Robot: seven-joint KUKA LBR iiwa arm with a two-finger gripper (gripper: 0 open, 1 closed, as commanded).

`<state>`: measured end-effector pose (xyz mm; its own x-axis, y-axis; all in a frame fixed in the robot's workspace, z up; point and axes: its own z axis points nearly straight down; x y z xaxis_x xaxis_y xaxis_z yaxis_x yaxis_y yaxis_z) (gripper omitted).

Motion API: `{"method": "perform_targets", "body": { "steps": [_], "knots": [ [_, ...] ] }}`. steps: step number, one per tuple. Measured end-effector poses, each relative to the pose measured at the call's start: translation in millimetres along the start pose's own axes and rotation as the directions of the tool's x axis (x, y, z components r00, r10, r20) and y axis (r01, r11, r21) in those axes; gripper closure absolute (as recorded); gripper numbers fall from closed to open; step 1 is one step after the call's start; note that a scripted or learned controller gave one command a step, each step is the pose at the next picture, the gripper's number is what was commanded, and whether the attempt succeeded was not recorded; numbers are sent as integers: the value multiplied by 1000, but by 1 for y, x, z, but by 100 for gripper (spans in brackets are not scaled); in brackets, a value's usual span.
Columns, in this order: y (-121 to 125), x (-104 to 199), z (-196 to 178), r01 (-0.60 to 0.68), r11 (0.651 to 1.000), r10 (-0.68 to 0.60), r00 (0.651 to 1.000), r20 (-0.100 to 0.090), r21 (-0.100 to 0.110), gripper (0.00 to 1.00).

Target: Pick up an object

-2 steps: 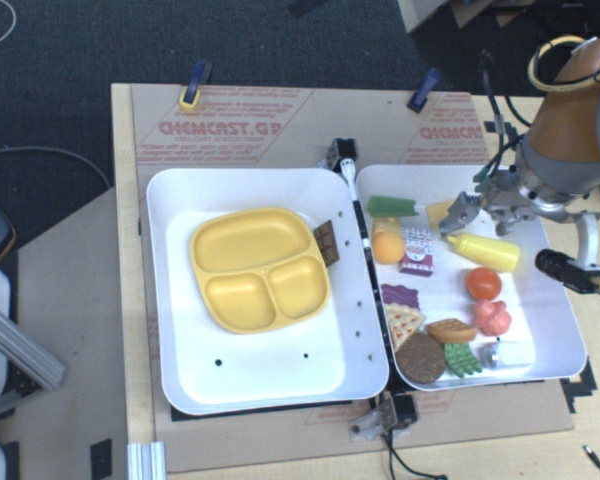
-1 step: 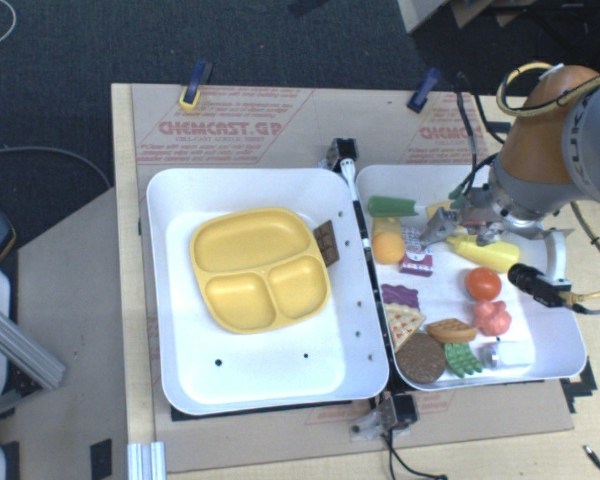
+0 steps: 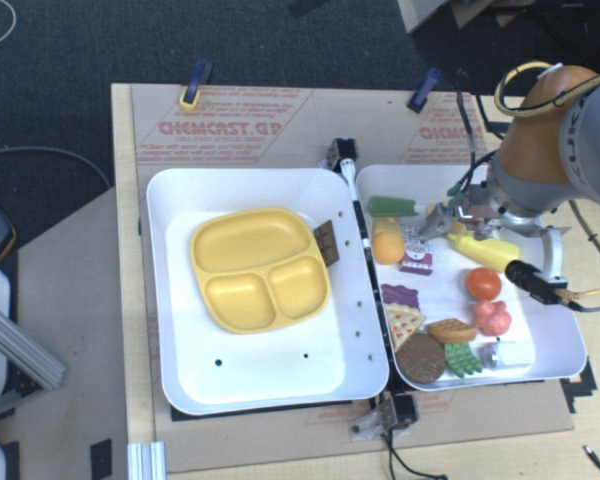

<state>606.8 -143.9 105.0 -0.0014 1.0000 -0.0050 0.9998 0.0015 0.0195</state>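
Note:
My gripper [image 3: 436, 221] hangs low over the upper part of the right bin [image 3: 565, 343], with the arm coming in from the right. Its fingers look open and hold nothing. Just left of it lie an orange ball [image 3: 387, 247] and a small purple-and-white pack [image 3: 417, 259]. A green piece [image 3: 391, 206] sits above them. A yellow banana-like piece [image 3: 486, 251] lies just right of the gripper, partly under the wrist. Further down the bin are a red tomato [image 3: 483, 284], a pink piece [image 3: 493, 317], purple grapes [image 3: 399, 295], a waffle wedge [image 3: 403, 322], a brown cookie [image 3: 421, 359] and a croissant [image 3: 451, 330].
The left bin [image 3: 180, 368] holds a yellow three-part plate [image 3: 259, 267] with a small brown block [image 3: 326, 242] at its right edge. A green leafy piece [image 3: 464, 359] and a white piece [image 3: 513, 353] lie at the right bin's front. Cables and clamps edge the bench.

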Motion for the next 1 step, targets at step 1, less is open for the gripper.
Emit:
{"method": "perform_targets", "body": {
  "steps": [1],
  "knots": [
    [0, 0, -8, -1, 1000, 1, 1000, 1, 1, 100]
  ]
}}
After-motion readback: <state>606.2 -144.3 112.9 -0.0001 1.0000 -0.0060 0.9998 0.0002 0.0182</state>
